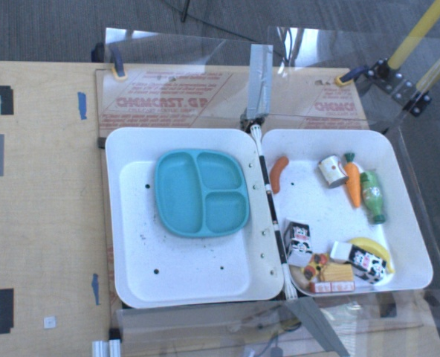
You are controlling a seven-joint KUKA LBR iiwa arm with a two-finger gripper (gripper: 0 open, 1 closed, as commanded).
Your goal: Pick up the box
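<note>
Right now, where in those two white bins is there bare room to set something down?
The left bin has bare floor below and left of the teal divided plate. The right bin has a free patch mid-floor, between the sausage and the carrot. Its lower edge is crowded: cartons, banana, small foods.

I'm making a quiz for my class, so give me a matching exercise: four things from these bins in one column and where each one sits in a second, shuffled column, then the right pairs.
Things:
1. teal divided plate
2. orange sausage
3. green bottle
4. banana

Places:
A. right bin, beside the carrot, on its right
B. right bin, by the divider between the bins
C. left bin
D. right bin, near corner on the right, curving around a small black-and-white carton

Pairs: 1-C, 2-B, 3-A, 4-D
</note>
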